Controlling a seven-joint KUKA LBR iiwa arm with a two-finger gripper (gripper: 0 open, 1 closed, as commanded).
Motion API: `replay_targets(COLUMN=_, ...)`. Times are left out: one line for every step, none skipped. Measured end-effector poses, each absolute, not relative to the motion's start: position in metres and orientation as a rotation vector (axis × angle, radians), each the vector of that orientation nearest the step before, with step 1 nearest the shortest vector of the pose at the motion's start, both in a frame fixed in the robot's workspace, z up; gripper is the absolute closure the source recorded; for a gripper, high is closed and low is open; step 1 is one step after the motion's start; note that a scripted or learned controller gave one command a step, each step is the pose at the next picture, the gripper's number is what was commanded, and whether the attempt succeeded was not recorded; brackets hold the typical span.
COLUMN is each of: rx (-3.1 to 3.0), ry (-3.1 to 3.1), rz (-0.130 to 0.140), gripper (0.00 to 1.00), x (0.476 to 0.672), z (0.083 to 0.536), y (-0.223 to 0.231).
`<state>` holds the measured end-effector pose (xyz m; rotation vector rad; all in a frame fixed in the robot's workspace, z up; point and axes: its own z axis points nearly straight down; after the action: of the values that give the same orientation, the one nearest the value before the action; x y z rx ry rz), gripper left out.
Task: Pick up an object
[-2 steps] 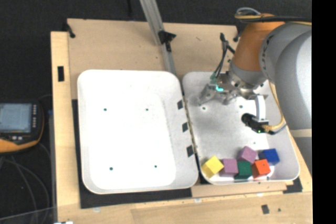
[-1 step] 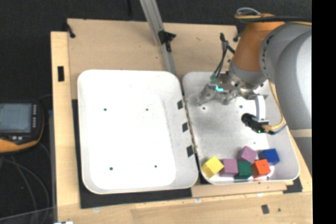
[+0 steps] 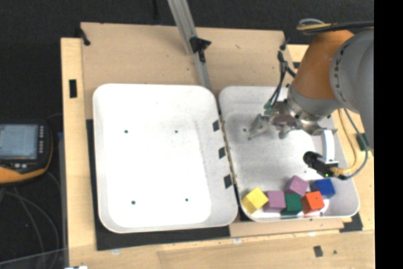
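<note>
My jaws (image 3: 257,127) hang over the upper middle of the right bin (image 3: 239,97), above bare white floor, with nothing between them; whether they stand open or closed I cannot tell from this slant. The blocks all lie toward the near edge of that bin from me, downward in the view and a little to the right, well apart from the jaws. So my next move, as I judge it, is a reach toward that near edge and then a descent.

Six blocks sit there, crowded together: a yellow block (image 3: 255,198) at the left end, which is nearest my jaws, then a pink block (image 3: 276,200), a green block (image 3: 293,202), an orange block (image 3: 313,201), with a purple block (image 3: 298,185) and a blue block (image 3: 323,186) just behind. Several touch, so a clean grasp looks hard. Two bins rest on the table (image 3: 138,53); the left bin (image 3: 104,104) lies beyond the right bin's far side from my arm.
</note>
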<state>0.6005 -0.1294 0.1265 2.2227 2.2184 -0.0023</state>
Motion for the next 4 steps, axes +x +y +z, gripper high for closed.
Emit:
replay_targets(rx=2.225, ry=2.216, rz=0.002, gripper=0.0, x=0.602, z=0.125, y=-0.128)
replay_targets(rx=2.229, ry=2.211, rz=0.002, gripper=0.0, x=0.602, z=0.125, y=-0.128)
replay_targets(rx=2.23, ry=2.209, rz=0.003, gripper=0.0, x=0.602, z=0.125, y=-0.128)
replay_targets(rx=2.229, ry=2.204, rz=0.007, gripper=1.0, x=0.603, z=0.136, y=-0.13)
